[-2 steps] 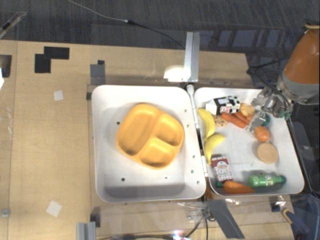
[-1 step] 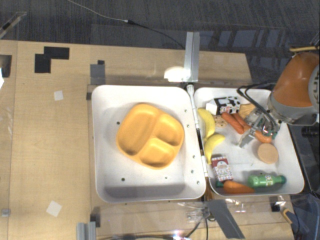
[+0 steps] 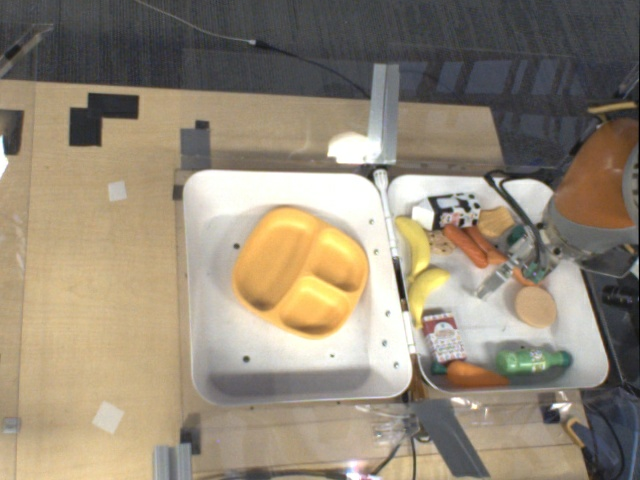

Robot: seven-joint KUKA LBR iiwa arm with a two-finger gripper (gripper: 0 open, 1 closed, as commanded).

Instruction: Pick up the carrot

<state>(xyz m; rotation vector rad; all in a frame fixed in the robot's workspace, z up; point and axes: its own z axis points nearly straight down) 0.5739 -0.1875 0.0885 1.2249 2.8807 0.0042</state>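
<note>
Now, camera view: every place below is told from the gripper point(image 3: 497, 280), which hangs low in the right bin point(image 3: 592, 318) on the arm point(image 3: 600, 193).
Tool state: the fingers are too small and blurred to read, so I cannot tell whether they are apart or together; nothing shows clamped between them.
Carrot point(image 3: 474, 373): lies well below the tool, toward the view's bottom edge, at the bin's near wall, just beside the green bottle point(image 3: 533, 360).
Close to the tool: a sausage point(image 3: 472, 245) just above and left of it, a tan round slice point(image 3: 535, 306) just right of it, two bananas point(image 3: 420, 268) off to its left.
Between tool and carrot: a small red packet point(image 3: 443, 336).
Far left: a yellow divided plate point(image 3: 301, 270) in the left bin point(image 3: 215, 298).
Step in hand: by my reading, the approach; the carrot is not yet grasped.
Next move: likely travel down-view past the packet, align across the carrot, and avoid the bottle.
</note>
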